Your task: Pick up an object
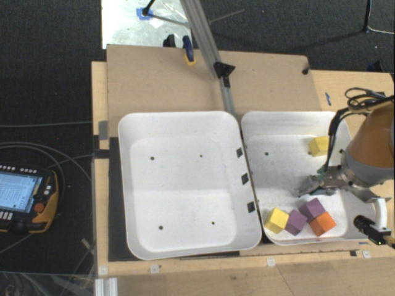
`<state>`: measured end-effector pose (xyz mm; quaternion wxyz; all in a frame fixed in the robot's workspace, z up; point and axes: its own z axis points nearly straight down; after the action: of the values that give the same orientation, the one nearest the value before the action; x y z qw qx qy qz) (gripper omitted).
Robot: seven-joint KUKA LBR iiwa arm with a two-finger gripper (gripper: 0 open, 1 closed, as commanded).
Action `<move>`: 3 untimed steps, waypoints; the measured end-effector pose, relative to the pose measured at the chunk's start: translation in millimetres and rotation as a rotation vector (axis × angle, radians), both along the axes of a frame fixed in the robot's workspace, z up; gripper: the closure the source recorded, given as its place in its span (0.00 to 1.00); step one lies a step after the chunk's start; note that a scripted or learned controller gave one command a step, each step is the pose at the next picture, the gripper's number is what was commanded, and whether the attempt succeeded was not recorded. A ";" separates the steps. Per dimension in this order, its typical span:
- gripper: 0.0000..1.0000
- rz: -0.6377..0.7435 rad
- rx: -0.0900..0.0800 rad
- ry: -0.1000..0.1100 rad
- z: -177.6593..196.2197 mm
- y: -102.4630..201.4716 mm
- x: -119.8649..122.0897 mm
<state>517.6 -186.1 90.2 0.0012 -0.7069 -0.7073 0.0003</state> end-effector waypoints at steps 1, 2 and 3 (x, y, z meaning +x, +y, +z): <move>1.00 0.003 -0.002 -0.006 11.0 -1.2 3.1; 1.00 0.012 0.001 -0.006 0.7 81.3 22.3; 1.00 0.013 0.001 -0.014 105.0 160.4 80.2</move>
<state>597.8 -25.7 195.2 -0.0034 -0.7022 -0.7120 -0.0048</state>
